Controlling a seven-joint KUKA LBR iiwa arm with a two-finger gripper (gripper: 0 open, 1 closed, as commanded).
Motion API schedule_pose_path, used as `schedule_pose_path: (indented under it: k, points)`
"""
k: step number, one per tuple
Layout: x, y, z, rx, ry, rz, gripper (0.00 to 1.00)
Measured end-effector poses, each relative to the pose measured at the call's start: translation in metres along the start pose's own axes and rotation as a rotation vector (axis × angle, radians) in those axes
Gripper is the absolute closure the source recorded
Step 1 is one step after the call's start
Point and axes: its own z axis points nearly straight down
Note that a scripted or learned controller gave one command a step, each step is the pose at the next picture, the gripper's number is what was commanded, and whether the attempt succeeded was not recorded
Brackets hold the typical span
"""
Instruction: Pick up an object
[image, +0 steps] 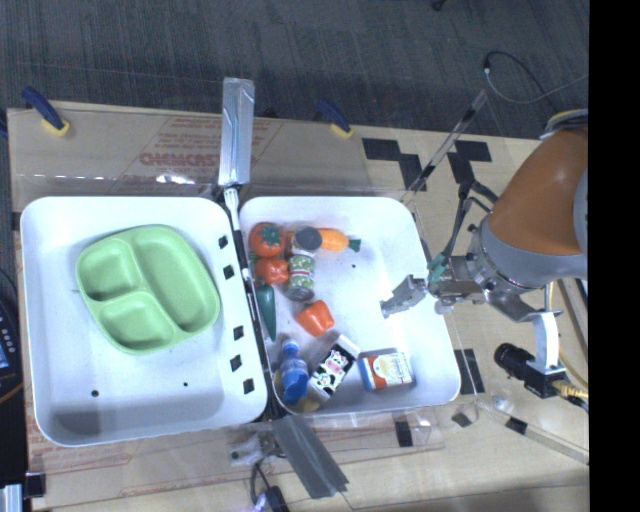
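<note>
The left bin (60, 400) holds a green divided plate (148, 287). The right bin (400, 225) holds toy food crowded along its left wall, an orange carton (386, 370) nearer front. The gripper (403, 297) hovers over bare floor; its jaw state is unclear.

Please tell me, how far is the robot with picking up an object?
Done: the gripper is over a bare part of the right bin, apart from the objects. In hand: nothing shows between its fingers. Left: it must reach an object, perhaps the orange carton or orange pepper, grasp and lift it.
</note>
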Motion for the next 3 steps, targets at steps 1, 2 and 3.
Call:
schedule_pose_path:
  k: [1, 2, 3]
  points:
    - [0.05, 0.078, 0.159, -0.003, -0.001, 0.113, 0.0]
    - [0.074, 0.095, 0.102, -0.002, 0.0, -0.047, 0.0]
    - [0.112, 0.086, 0.059, -0.003, -0.002, -0.148, 0.0]
